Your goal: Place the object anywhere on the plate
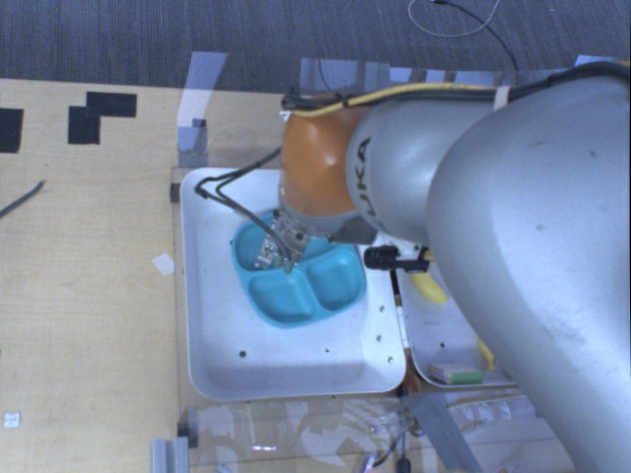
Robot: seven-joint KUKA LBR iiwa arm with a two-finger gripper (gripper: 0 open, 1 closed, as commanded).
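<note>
A blue plate point(301, 286) with divided compartments lies in the left white bin point(212, 304). My gripper point(276, 251) hangs over the plate's upper left part, under the orange band of the arm. Its metal tip sits right above the plate's dividers. No object is visible between the fingers; the arm hides much of the plate's top edge.
The right bin point(444, 348) holds a yellow item point(430, 288) near its left wall and a small green and white item point(455, 373) near its front. The grey arm covers most of the right side. Black cables run along the left bin's top.
</note>
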